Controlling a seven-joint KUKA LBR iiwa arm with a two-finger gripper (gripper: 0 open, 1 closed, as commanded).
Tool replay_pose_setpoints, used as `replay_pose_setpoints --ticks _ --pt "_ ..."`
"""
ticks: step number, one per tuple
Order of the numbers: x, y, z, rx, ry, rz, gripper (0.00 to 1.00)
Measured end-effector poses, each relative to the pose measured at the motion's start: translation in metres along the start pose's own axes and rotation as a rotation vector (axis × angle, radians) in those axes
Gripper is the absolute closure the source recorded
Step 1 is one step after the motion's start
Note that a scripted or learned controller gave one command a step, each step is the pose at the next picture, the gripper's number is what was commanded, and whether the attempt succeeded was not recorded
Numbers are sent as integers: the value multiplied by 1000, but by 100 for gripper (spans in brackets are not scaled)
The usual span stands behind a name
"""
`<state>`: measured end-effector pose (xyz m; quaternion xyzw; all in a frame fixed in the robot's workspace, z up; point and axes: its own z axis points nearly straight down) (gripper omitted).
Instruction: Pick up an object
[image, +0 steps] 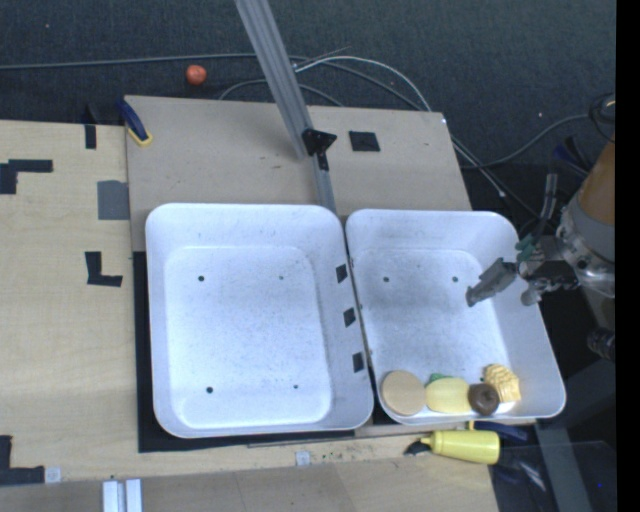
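A: Gripper (505, 280) first: in the camera view it sits at about three o'clock, poised over the right rim of the right bin (420, 222). One dark finger (487, 281) pokes out toward nine o'clock above the bin floor. The rest of the hand is a tangle of dark parts against the rim.

B: Open or closed?

A: I cannot tell. Only that one finger reads cleanly. Nothing is visible between the fingers, so I would not call it holding anything, and it seems to touch none of the objects.

B: Where are the objects?

A: Bunched in the right bin's five o'clock corner: a tan disc (403, 392), a yellow rounded piece (448, 395) beside it, a small dark round item (484, 399), and a yellow ridged thing like corn (501, 381) against the wall. A speck of green (438, 378) peeks behind them. The left bin (240, 225) lies at nine o'clock.

B: What could go wrong?

A: In my judgement, the crowding. The pieces touch and hug the corner wall, so a descending finger could land on a neighbour or strike the rim. The rounded shapes may also squirt out of a pinch. A yellow tool (465, 446) lies on the bench just outside at six o'clock, not a target.
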<state>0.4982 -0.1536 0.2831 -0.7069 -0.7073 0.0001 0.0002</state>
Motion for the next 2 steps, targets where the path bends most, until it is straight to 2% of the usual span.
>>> replay_pose_setpoints --ticks 1,2 --pt "-2 -5 43 4 1 0 0" --pt "2 -11 104 5 1 0 0"
